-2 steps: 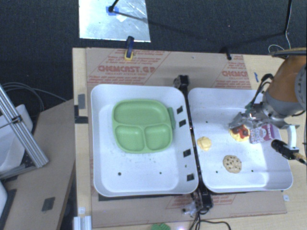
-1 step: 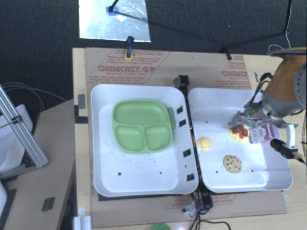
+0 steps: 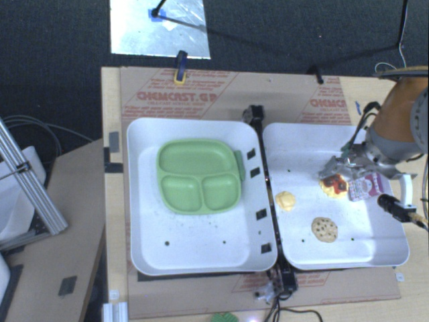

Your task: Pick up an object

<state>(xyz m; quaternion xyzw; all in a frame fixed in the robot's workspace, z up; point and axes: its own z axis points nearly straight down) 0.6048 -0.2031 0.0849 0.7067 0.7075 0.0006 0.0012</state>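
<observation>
In the right bin my gripper hangs low at the right side, directly over a small red and yellow toy. A purple and white packet lies just right of that toy, partly under the wrist. A pale yellow lump rests near the bin's left wall. A brown chocolate-chip cookie lies toward the front. The gripper touches or nearly touches the red and yellow toy; I cannot make out whether anything is held.
The left bin holds a green divided plate. A black divider with clips runs between the bins. The arm comes in from the right over the right bin's far corner.
</observation>
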